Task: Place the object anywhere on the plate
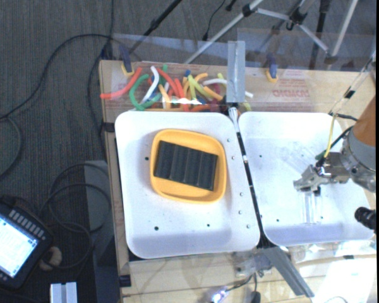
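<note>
A wooden worktop carried two shallow white plastic bins side by side. In the left bin sat a square yellow plate with rounded corners, and a dark ribbed rectangular object lay flat on the plate, roughly at its centre and slightly tilted. The right bin held the metal two-finger claw, which hung from the grey arm with its orange band reaching in from three o'clock. The claw hovered over the middle of the right bin, its thin fingers pointing down toward six o'clock; whether they were spread or closed could not be told, and nothing was visible between them. The dark object lay well apart from the claw, toward its nine o'clock, across the rims between the bins. At twelve o'clock from the left bin, a tangle of coloured tubes rested on the worktop's far edge.
</note>
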`<move>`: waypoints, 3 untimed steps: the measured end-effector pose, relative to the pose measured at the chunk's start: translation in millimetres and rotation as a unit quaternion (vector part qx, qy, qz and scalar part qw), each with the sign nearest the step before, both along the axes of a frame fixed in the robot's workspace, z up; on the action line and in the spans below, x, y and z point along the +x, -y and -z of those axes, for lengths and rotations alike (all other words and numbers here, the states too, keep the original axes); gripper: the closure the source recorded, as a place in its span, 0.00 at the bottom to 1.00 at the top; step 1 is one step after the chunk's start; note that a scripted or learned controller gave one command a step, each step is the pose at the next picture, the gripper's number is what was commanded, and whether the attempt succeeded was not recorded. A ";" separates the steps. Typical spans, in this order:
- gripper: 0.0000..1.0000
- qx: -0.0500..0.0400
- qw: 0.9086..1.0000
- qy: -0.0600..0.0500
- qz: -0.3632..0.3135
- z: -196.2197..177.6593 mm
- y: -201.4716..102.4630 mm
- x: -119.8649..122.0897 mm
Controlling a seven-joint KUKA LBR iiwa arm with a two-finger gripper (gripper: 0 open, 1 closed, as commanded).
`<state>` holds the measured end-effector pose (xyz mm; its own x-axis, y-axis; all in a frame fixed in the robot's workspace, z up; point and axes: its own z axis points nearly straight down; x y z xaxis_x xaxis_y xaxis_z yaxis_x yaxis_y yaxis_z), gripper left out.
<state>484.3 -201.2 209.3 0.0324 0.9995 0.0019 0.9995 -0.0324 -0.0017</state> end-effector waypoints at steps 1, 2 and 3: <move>1.00 -0.001 0.999 -0.001 -0.038 21.5 -44.1 8.2; 1.00 -0.001 0.996 -0.001 -0.086 16.8 -87.5 25.7; 1.00 -0.001 0.994 -0.001 -0.111 27.0 -142.5 64.6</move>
<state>548.9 -58.8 182.4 -0.1897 0.9818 0.0002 0.9818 0.1897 -0.0035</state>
